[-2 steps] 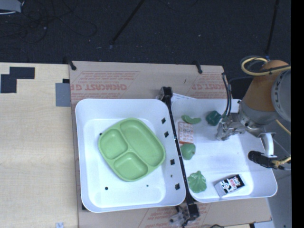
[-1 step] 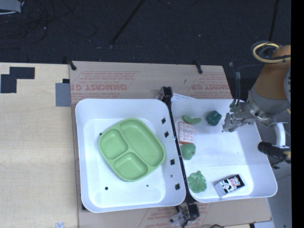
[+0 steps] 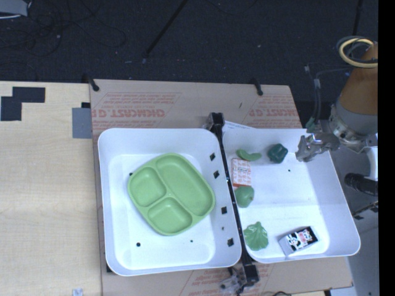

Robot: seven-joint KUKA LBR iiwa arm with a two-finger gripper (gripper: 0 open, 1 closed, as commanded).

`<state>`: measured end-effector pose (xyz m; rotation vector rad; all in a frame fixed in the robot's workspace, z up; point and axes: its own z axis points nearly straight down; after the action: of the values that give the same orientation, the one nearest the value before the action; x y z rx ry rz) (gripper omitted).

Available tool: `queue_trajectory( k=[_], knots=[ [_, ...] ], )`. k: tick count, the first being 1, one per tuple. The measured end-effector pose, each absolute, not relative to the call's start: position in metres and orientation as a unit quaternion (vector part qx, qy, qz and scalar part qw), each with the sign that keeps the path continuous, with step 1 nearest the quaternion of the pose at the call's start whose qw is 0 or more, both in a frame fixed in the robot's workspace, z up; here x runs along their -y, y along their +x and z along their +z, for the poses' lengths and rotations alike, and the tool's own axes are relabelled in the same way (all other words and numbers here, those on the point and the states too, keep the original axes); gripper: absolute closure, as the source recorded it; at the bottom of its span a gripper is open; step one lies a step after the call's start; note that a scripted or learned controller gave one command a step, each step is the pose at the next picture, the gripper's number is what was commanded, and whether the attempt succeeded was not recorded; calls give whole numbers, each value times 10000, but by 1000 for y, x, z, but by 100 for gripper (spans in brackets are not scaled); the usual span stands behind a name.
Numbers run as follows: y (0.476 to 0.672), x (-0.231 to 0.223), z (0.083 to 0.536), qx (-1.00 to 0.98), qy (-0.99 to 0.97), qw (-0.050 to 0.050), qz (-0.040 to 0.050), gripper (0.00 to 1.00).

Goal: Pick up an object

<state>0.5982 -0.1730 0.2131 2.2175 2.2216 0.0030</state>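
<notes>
- Your arm (image 3: 355,100) reaches in from the right, its orange band uppermost above the grey wrist.
- Your gripper (image 3: 307,148) points left and slightly down, low at the wrist's end.

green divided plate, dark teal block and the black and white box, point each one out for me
green divided plastic plate (image 3: 171,193): camera view, on its centre ridge.
dark teal block (image 3: 277,153): camera view, on its top face.
black and white box (image 3: 299,240): camera view, on its printed top.
</notes>
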Motion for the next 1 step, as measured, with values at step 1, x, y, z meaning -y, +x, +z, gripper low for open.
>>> queue_trajectory(
  k=[1],
  knots=[
    [598,174,218,-7079,7063,-5,-2,100]
  ],
)
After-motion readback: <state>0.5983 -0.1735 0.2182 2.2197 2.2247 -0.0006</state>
